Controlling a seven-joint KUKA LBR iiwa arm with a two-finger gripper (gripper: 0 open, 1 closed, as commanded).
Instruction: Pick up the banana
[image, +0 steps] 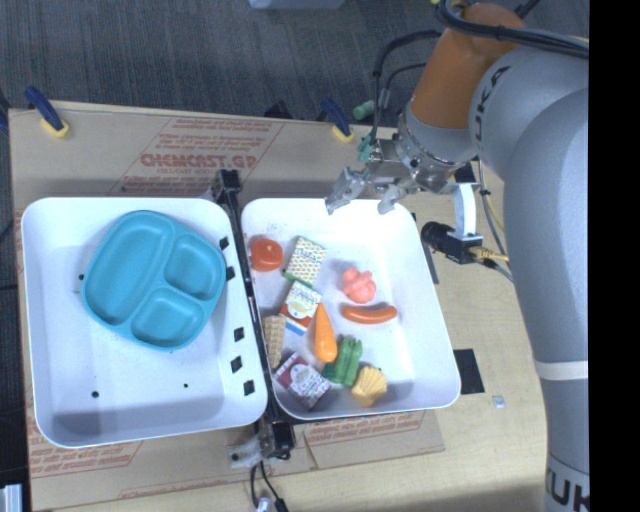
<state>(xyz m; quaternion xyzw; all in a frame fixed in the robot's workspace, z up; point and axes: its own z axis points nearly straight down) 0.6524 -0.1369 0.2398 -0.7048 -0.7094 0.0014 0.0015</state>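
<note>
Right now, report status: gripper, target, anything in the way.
Gripper open, holding nothing, above right bin's far rim. Banana unconfirmed; closest match is the yellow toy at near edge. Green toy crowds it.

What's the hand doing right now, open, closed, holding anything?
Hand: open, holding nothing, hovering above the far rim of the right bin.
</note>
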